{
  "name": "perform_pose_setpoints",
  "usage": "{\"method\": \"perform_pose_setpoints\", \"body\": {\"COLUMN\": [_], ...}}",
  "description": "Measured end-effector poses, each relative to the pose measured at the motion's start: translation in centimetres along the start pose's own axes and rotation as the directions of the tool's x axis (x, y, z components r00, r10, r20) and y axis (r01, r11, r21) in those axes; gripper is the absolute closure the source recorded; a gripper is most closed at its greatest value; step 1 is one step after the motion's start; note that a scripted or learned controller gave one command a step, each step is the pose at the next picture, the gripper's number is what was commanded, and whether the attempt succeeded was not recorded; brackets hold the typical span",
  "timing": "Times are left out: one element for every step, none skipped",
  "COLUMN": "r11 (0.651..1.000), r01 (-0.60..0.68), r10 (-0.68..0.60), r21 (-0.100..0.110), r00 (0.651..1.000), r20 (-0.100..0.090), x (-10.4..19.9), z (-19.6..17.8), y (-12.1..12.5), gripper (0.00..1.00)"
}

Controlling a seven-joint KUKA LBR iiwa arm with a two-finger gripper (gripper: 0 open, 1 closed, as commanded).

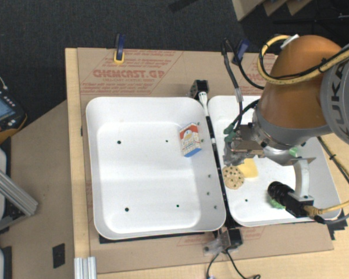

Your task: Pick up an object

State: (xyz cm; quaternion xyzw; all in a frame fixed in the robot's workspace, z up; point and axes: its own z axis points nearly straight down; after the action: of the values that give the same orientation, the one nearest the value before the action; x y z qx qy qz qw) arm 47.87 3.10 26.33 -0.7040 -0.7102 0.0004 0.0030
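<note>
the round tan biscuit-like disc with dark holes point(233, 178) is lying on the floor of the right shallow white bin point(259, 213), close to its left wall, and is looking the likeliest target. the pale yellow flat piece point(250, 169) is lying just beside it, on the disc's far right. the gripper point(242, 149) is hanging directly over these two, low in the bin. the bulky orange-and-grey wrist point(296, 97) is blocking the view, so whether the gripper is parted or clamped on anything cannot be told. both pieces appear to be resting on the bin floor, not lifted. the small white, red and blue carton point(190, 139) is sitting in the left shallow white bin point(139, 185), by its right wall, apart from the gripper. judgement: the approach is looking complete; the grasp and the lift are remaining unproven.
</note>
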Motion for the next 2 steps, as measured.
{"method": "perform_pose_setpoints", "body": {"r11": [1.0, 1.0], "r01": [0.003, -0.009], "r10": [-0.003, 0.009], "r21": [-0.009, -0.01], "r00": [1.0, 1.0], "r20": [-0.001, 0.002], "x": [10.3, 8.4], "z": [-2.9, -7.5], "y": [2.0, 0.1], "gripper": [1.0, 1.0]}}
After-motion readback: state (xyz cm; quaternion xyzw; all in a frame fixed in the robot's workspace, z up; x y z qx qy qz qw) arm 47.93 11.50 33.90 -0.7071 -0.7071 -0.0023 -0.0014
